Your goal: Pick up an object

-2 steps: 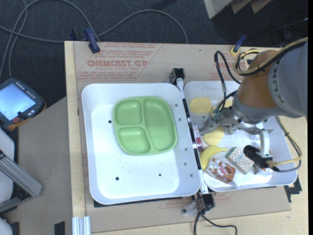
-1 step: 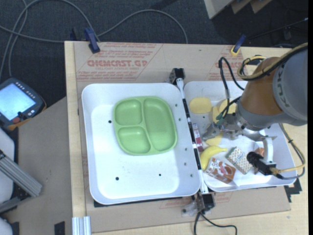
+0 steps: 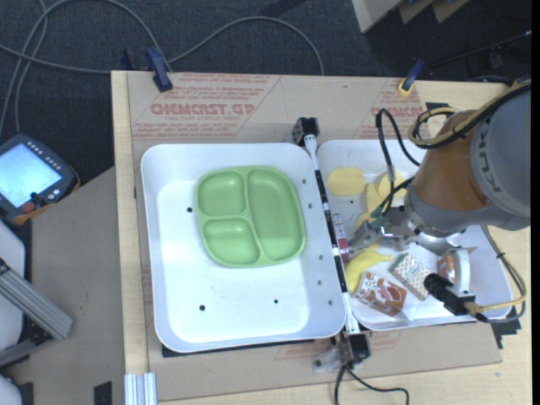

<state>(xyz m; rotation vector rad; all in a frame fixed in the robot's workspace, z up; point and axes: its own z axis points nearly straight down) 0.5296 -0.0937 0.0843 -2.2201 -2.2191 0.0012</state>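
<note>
The right bin holds several small items. A pale yellow round piece lies at its far left, with another yellow piece partly hidden behind the arm. Nearer the front are a yellow lemon-like item, a red-brown patterned packet, a small checkered packet and a brown item. My gripper is low inside this bin by its left wall, just above the lemon-like item. The grey and orange wrist covers the bin's middle.
A green three-compartment plate lies in the left bin. A divider rail runs between the two bins. Black cables loop over the right bin's far side. A black connector sticks out near the packets.
</note>
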